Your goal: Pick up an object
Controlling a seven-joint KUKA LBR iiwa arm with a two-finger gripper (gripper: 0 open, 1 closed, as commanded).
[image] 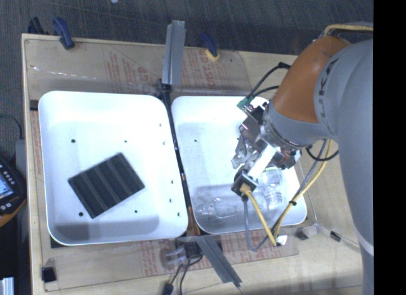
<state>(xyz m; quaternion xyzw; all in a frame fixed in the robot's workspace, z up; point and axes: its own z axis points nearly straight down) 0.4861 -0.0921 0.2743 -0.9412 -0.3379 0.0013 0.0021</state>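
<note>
Arm position: the grey arm point(330, 91), with its orange band, enters from the right and bends down over the right bin point(196, 129). The gripper point(244, 154) is located over the middle of that bin, slightly toward its right side.

Gripper state: cannot be determined. The wrist and its fittings cover the tool from above, and the glare from clear material just beside it hides the outline. Nothing can be confirmed as held.

Right bin contents:
- A clear plastic bottle point(219, 209) lies on its side along the near wall, left of the bin's centre. It is near the gripper, on its near side, and apart from it.
- A second clear item point(274, 192) sits toward the near right corner, partly under the arm. Its shape cannot be identified.

Left bin contents:
- The left bin point(95, 122) holds one black ribbed panel point(106, 184). The panel lies flat in the near left part, turned at an angle to the walls, and is well apart from the gripper.

Surroundings: both bins rest side by side on the bench point(95, 65), with their inner walls touching. A grey bar point(173, 52) extends away from the far end of the joint between them. Two blue clamps point(63, 33) point(208, 45) grip the far edge of the bench
</note>
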